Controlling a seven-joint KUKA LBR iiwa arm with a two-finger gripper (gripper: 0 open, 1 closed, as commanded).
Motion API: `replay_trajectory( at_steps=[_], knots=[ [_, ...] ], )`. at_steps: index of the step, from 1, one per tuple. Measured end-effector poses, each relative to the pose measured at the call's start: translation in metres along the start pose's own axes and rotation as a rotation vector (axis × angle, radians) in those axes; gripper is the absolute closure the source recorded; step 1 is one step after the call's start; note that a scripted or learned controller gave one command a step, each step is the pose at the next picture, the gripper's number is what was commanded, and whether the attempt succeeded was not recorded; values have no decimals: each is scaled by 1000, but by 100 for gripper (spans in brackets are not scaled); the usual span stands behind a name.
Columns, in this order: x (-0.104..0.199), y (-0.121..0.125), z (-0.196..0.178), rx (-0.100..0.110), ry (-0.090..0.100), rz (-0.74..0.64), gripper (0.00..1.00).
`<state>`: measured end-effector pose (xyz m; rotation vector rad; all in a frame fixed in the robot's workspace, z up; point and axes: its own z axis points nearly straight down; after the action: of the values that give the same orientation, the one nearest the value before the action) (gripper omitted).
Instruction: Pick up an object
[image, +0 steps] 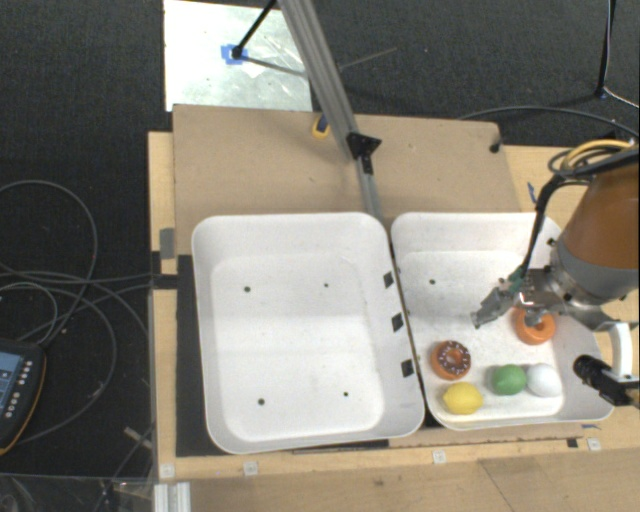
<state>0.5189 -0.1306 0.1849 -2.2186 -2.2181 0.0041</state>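
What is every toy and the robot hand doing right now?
Gripper: hanging over the right bin, nothing seen between its jaws.
Orange ring: lying in the right bin, under the wrist.
Donut: lying flat.
Lemon: resting at the bin's front.
Green ball: resting, touching the white ball.
Left bin: sitting beside the right bin.
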Motion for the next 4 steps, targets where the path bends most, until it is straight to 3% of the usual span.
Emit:
replay_trajectory(
  at_steps=[1,2,3,4],
  knots=[
    [2,-6,44,-1,1,0,0],
    [1,-4,31,-9,-1,0,100],
    [5,7,-19,-12,-3,-6,100],
    [4,8,-37,-9,-2,-5,100]
  ],
)
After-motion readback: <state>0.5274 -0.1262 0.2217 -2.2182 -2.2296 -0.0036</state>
